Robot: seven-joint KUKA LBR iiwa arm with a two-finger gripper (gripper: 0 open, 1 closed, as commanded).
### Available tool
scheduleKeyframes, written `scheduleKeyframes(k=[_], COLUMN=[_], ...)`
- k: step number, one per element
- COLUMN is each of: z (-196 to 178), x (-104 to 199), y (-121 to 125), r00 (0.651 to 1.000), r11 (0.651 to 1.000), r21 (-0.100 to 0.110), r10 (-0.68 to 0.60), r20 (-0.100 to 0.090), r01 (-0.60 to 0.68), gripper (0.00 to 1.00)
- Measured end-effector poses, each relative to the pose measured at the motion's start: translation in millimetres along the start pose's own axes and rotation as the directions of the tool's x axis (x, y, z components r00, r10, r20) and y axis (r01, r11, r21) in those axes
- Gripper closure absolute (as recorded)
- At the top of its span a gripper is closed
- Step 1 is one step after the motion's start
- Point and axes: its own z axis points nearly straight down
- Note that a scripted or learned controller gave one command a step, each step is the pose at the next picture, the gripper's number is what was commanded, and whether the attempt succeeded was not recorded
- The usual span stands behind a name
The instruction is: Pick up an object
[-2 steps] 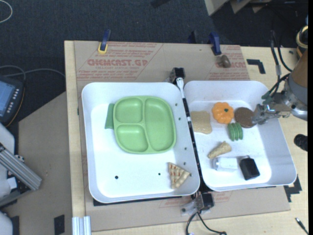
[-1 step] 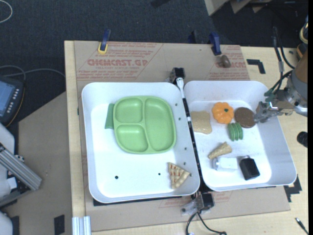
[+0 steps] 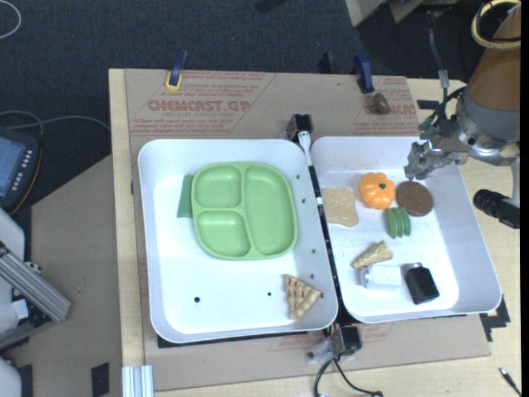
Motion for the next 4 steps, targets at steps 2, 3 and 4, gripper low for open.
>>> scheduleKeyframes(k=[2, 3, 4], z=[0.4, 8.0, 15.3], x=[56.6, 58.4, 59.6], y=[64.9, 50.4, 55.0], r00=[1.0, 1.0, 1.0], r11=[1.0, 1.0, 1.0], r21=[0.001, 0.009, 0.008], r10=[0.001, 0.006, 0.005], r20=[0.0, -0.001, -0.001], r01=[-0.001, -0.006, -0.005], gripper=[1.0, 1.0, 1.0])
